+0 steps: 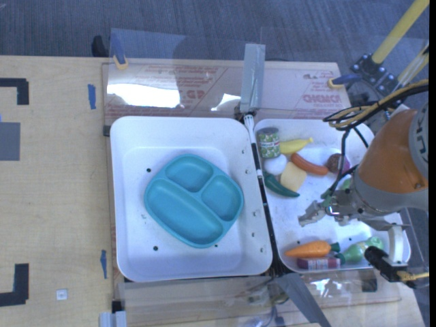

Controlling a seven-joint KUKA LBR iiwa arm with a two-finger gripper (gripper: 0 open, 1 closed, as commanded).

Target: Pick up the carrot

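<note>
From the camera above the counter (48, 182), two shallow white bins sit side by side. The left bin (129, 148) holds a teal divided plate (194, 199), tilted a little in the frame, with three compartments facing up. The right bin (286, 118) carries a scatter of toy food. The carrot (308, 249) lies on its side near the bin's front edge, orange body pointing left and its green top toward the right, just beside a green leafy piece (355, 252) and right above a slim tube-like item (315, 264) along the front wall. Farther back in the same bin stand a small green-labelled can (268, 142), with a yellow banana (294, 144) beside it, a white round piece (275, 165) in front of the can, a pale yellow wedge (293, 176), a dark green pepper (281, 187) and an orange-red sausage-shaped piece (310, 165). A dark purple round item (336, 162) sits near the arm. The arm's orange band (392, 159) fills the right side above the bin, and the gripper (312, 214) hangs over the bare middle of the right bin, behind the carrot and apart from it. Its fingers look spread and released, with nothing between them.
</note>
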